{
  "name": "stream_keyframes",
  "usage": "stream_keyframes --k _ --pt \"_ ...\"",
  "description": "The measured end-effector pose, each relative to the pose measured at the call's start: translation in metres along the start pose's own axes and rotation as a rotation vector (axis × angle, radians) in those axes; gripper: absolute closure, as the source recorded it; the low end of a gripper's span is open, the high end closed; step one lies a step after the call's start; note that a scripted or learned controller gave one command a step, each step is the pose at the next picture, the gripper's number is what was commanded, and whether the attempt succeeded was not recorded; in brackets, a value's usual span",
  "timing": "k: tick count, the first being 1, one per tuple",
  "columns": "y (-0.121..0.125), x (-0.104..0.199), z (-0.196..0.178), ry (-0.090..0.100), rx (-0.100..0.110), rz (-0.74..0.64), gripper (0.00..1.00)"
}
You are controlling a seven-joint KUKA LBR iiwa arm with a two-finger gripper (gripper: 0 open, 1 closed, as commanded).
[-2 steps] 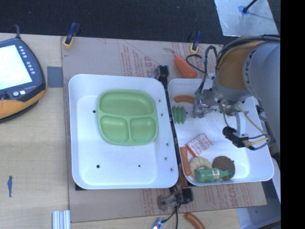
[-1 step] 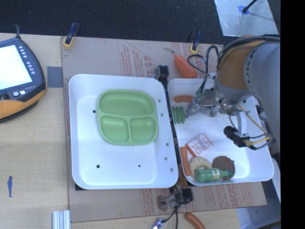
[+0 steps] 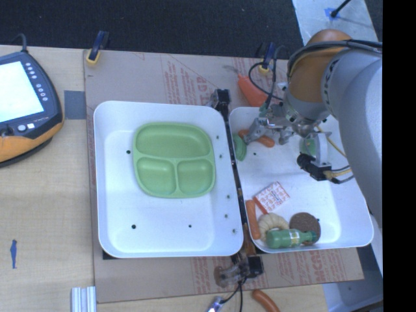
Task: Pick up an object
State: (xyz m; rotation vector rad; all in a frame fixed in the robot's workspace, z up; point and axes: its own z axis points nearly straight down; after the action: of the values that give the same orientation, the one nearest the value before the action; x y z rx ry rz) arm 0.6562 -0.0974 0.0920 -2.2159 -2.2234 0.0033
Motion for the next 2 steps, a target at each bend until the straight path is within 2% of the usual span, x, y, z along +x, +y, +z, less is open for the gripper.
stream_keyframes --k 2 --pt "-0.0002 0.0027 0.0002 0.0 0.002 -0.001 0.0"
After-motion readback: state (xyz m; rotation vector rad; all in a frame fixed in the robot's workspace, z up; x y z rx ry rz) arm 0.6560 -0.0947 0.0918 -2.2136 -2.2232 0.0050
